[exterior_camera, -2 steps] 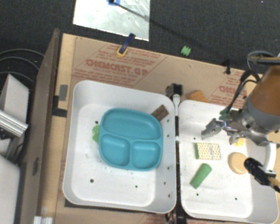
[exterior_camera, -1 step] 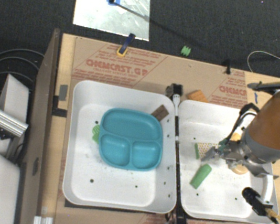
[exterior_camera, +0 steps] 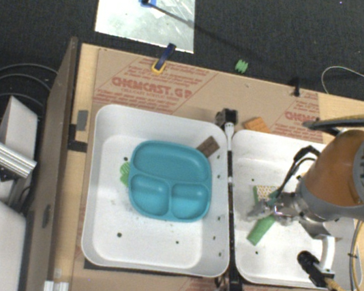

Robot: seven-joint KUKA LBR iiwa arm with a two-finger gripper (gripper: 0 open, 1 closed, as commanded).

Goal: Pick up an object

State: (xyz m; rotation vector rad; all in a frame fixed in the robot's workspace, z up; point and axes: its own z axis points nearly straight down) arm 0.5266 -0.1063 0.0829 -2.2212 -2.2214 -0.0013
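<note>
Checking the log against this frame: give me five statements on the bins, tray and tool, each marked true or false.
1. The blue divided tray lies in the left bin. True.
2. The arm's tool is over the left bin. False: it is over the right bin.
3. A green object lies in the right bin. True.
4. The tray is red. False: blue.
5. The tray has one compartment. False: three.

A blue divided tray (exterior_camera: 169, 180) is taking up most of the left bin (exterior_camera: 95, 230), leaving only narrow white margins along its walls and a wider strip at the front. In the right bin (exterior_camera: 271, 274), the arm (exterior_camera: 346, 176) is crowding the right half, while a green object (exterior_camera: 260, 230) is lying mid-floor; the near-left corner is staying open.
</note>
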